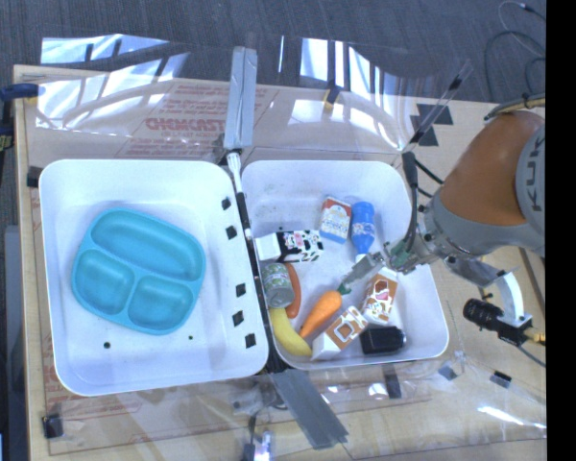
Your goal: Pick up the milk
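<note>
The milk (299,245) is a small carton with black and white cow patches. It lies on its side near the left wall of the right bin (418,219). My gripper (366,267) hangs low over the middle of that bin, to the right of the milk and a little nearer the front. It is apart from the milk, just above a red and white carton (381,297) and the carrot's green top. The grey arm with its orange band (490,176) comes in from the right.
Around the milk lie a red and white carton (335,221), a blue bottle (363,225), a can (276,282), a carrot (319,314), a banana (288,333), another small carton (347,330) and a black object (382,339). The left bin holds a blue divided plate (138,270).
</note>
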